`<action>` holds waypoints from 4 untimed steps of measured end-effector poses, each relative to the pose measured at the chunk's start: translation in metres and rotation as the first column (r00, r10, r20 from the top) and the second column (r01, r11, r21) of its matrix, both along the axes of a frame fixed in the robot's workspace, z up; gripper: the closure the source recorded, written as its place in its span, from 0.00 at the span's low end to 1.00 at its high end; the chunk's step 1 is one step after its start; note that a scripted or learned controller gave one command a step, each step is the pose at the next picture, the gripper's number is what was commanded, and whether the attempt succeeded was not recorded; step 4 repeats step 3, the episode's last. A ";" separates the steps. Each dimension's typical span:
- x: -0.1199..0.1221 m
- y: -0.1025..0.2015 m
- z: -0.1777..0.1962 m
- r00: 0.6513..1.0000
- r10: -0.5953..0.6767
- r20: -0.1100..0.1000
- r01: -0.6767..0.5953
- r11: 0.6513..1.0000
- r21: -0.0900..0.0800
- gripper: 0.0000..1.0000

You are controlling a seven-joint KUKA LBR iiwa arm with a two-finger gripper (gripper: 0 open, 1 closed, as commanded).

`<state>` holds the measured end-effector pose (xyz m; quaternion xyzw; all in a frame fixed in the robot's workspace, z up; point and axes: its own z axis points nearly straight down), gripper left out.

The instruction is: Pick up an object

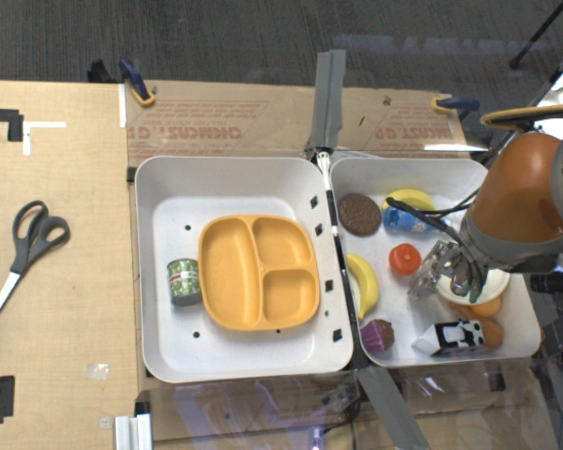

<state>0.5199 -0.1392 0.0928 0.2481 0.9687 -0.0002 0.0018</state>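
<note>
The small round red plastic tomato [404, 259] lies in the right white bin [375, 172], just left of my gripper [448, 272]. I see nothing between the fingers, which look slightly apart. Crowded neighbours, like the yellow banana [363, 284], may block the descent.

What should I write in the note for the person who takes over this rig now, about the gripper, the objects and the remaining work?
Gripper: low in the right bin, over a white round object and beside the red tomato. Whether it is open or shut cannot be judged, and no object is seen held.
Right bin: brown cookie, blue and yellow toy, banana, purple cupcake, black and white carton.
Left bin: yellow divided plate, small green can.
Done: arm is down among the objects.
Left: grasp one object and lift it.
</note>
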 end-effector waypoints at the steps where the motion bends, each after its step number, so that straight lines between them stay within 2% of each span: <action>1: 0.064 0.020 0.001 0.979 -0.205 0.003 0.205 0.979 0.000 1.00; 2: 0.111 0.063 0.183 0.975 -0.222 0.000 0.222 0.975 0.000 1.00; 3: 0.058 0.100 0.143 0.978 -0.209 -0.003 0.209 0.978 0.000 1.00; 4: 0.058 0.100 0.143 0.978 -0.209 -0.003 0.209 0.978 0.000 1.00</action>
